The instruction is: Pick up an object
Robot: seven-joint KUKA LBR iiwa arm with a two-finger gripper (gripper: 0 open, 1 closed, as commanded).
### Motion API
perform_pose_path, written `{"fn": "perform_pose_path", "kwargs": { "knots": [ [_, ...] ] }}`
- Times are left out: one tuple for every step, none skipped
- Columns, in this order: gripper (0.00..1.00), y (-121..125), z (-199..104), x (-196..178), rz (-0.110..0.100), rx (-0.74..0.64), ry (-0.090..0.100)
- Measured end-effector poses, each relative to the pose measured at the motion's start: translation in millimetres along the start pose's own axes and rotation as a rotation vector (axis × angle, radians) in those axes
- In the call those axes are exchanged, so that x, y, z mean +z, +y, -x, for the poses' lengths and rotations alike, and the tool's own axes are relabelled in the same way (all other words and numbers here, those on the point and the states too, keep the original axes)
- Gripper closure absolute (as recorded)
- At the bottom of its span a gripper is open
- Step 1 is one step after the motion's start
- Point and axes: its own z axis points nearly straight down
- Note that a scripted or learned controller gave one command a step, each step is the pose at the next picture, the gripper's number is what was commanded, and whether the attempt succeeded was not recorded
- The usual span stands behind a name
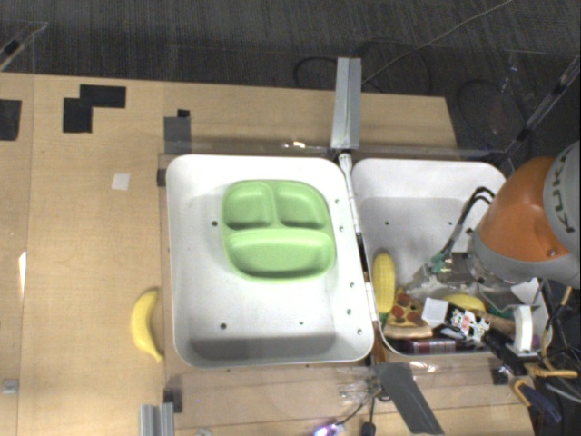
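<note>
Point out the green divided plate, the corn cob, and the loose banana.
Green divided plastic plate [276, 228], camera view, centre divider.
Yellow corn cob [384, 281], camera view, mid-length.
Yellow banana [144, 323], camera view, middle of its curve.

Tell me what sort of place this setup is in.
Most likely a robotics lab bench for grasping trials. A wooden bench carries two white bins fixed side by side, toy food such as a corn cob and a green divided plate, and loose cables trail across the carpet.

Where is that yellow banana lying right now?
The banana lies on the wooden bench, just outside the left bin's lower left corner, well away from the green tray.
</note>
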Motion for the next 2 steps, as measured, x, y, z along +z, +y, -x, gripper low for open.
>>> {"fn": "perform_pose_path", "kwargs": {
  "knots": [
    [0.0, 47.0, -25.4, 0.8, -0.002, -0.093, -0.001],
    [0.0, -5.9, -4.4, -12.3, -0.014, -0.126, 0.003]
  ]
}}
